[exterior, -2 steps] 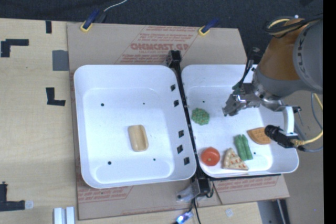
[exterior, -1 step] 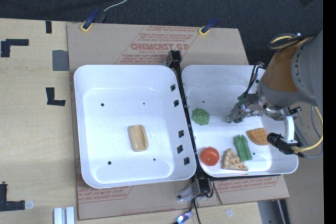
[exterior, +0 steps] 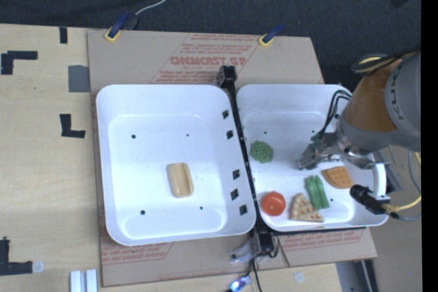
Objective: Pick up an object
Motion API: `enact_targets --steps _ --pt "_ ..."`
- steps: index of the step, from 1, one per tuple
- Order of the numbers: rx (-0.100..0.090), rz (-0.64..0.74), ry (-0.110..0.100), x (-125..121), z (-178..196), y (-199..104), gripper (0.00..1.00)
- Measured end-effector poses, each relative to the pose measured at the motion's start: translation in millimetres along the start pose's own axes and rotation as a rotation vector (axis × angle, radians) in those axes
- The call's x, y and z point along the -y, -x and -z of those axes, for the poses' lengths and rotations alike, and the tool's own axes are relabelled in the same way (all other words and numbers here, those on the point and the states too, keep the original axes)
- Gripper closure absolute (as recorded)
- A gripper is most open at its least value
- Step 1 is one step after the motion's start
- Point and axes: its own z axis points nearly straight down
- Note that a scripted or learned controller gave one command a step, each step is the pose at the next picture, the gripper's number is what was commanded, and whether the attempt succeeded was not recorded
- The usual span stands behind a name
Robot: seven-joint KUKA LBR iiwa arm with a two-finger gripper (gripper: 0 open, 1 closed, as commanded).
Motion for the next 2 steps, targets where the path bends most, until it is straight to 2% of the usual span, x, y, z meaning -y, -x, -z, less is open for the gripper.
enact_targets --steps 1,2 --pt "-0.001 0.010 0.015 -71 171 -64 1.00" --pt "0.000 -0.004 -0.010 -65 128 -2 1.00"
